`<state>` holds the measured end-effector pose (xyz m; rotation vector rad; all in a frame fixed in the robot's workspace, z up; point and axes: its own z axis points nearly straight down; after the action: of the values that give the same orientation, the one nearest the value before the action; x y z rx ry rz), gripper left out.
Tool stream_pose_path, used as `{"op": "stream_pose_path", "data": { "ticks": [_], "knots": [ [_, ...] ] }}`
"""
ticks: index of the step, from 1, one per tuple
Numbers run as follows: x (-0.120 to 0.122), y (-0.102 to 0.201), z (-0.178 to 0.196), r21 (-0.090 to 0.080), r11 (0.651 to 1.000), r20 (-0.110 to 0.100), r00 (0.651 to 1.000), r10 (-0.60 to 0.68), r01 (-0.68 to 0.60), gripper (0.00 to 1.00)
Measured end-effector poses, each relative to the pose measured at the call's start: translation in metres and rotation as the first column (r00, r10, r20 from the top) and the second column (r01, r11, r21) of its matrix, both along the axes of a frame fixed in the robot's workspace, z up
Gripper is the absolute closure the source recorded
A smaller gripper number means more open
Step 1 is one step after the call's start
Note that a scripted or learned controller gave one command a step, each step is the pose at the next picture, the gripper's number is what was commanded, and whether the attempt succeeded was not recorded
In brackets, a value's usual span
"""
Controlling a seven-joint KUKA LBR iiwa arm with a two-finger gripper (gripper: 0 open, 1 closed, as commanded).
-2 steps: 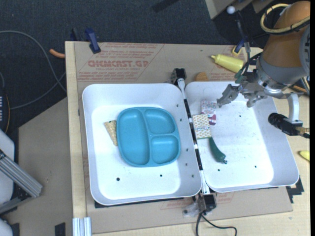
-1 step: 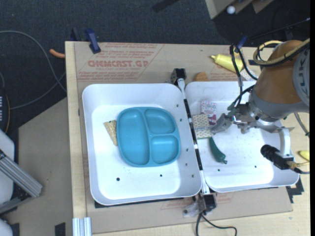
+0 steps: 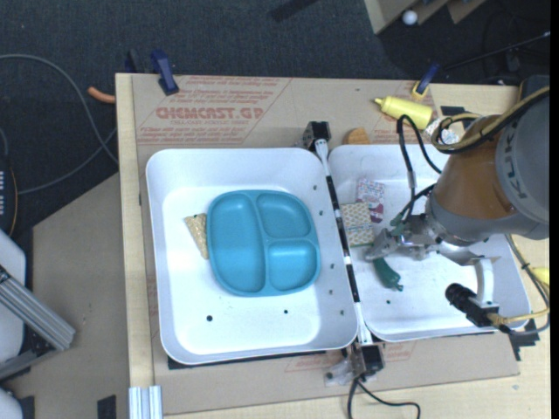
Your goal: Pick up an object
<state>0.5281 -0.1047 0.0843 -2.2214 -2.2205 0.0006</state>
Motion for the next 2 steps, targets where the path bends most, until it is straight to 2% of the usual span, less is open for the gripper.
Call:
{"op": "stream_pose_path", "data": {
  "ticks": [1,2],
  "knots": [
    [-0.0197,0.0093,0.0000,0.001,1.000,-0.002,1.000,0.000,0.000,0.00],
    [-0.0193,0.0096,0.0097,0.001,1.000,0.000,1.000,-0.001,0.001,1.00]
  ]
}}
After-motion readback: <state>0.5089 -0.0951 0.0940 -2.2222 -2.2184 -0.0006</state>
